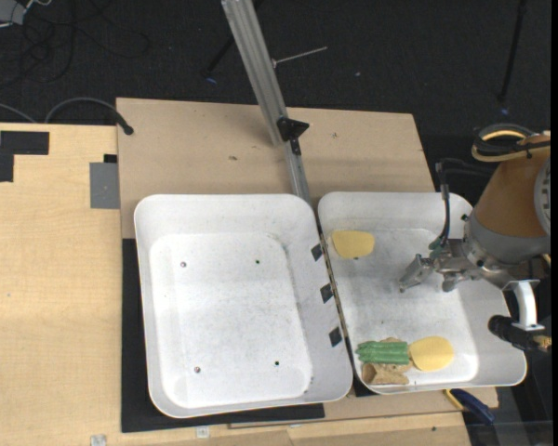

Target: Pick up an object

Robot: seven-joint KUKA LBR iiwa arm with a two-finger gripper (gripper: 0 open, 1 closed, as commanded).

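Observation:
The right bin (402, 214) holds several small items. A pale yellow piece (353, 243) lies near its far left corner. At the near edge sit a green ridged item (383, 350), a brown crumbly piece (385, 373) just below it, and a yellow round piece (432, 353) to their right. My gripper (428, 280) hangs over the middle right of this bin, fingers spread open with nothing between them. It sits right of the pale yellow piece and well above the near-edge group.
The left bin (167, 249) lies beside the right one, divided from it by a rim with black clips (325, 292). A slanted metal pole (265, 82) runs down to the bins' far edge. The arm's body (511, 212) covers the right bin's right side.

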